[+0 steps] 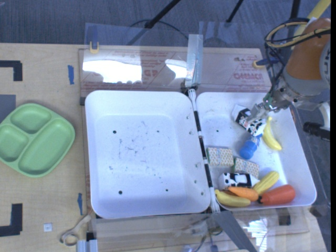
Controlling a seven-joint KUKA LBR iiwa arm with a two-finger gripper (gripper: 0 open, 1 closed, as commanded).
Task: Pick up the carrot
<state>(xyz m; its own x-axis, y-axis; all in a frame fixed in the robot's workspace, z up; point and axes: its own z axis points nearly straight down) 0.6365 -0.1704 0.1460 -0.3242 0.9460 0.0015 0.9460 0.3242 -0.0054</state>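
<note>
A small orange carrot (pixel 243 192) lies at the front of the right bin (pixel 299 140), resting across a yellow banana (pixel 232 199) and just in front of a black-and-white cow toy (pixel 235 180). My gripper (pixel 259 113) is at the back of the same bin, far behind the carrot. It hangs right beside a second black-and-white toy (pixel 248 122). Nothing shows as held.
A larger red-orange vegetable (pixel 279 194) lies right of the carrot, with a banana (pixel 266 181) behind it. A blue toy (pixel 249 147), another banana (pixel 271 136) and two patterned blocks (pixel 220 155) fill the bin's middle. The left bin (pixel 100 109) and a green divided plate (pixel 34 139) lie further left.
</note>
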